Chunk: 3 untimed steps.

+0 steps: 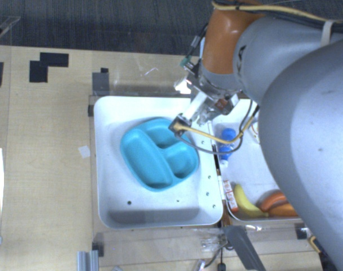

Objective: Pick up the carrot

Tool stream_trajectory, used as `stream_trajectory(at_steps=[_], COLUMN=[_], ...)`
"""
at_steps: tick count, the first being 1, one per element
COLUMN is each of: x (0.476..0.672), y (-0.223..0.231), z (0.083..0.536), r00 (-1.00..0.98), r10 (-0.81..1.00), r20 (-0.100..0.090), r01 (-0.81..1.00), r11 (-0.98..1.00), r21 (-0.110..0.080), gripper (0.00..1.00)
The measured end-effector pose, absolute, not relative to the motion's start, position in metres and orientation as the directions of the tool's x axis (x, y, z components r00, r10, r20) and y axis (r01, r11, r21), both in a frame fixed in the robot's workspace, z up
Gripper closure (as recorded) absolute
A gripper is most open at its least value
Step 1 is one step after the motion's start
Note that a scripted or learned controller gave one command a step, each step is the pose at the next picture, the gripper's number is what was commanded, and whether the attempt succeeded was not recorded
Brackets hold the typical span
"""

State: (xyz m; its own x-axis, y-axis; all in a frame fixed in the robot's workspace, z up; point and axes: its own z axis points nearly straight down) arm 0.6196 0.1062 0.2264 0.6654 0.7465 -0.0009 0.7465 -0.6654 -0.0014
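Low in right bin [246, 165], smooth orange carrot [279, 206] beside curved yellow banana [246, 202], gripper [207, 110] state unclear

Divided tray [160, 158] in left bin [112, 205], banana [244, 202] beside carrot [281, 209] in right bin [246, 168], bottle [226, 143] behind them

A blue divided dish [160, 160] lies in the left bin [110, 168], a banana [247, 203] in the right bin [243, 171].

Orange carrot [277, 204] lies flat in the right-hand bin [242, 165] — partly hidden.
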Motion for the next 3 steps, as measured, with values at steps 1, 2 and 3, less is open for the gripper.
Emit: stream_trajectory(at_steps=[1, 2, 3], x=[0.609, 0.623, 0.582], y=[0.127, 0.124, 0.158], z=[0.221, 0.281, 0.162], r00=[0.491, 0.387, 0.323], r10=[0.871, 0.922, 0.946], r20=[0.000, 0.002, 0.000], r01=[0.871, 0.922, 0.946], r11=[-0.491, -0.388, -0.323], r21=[-0.001, 0.002, -0.002], gripper=[1.00, 1.00, 1.00])
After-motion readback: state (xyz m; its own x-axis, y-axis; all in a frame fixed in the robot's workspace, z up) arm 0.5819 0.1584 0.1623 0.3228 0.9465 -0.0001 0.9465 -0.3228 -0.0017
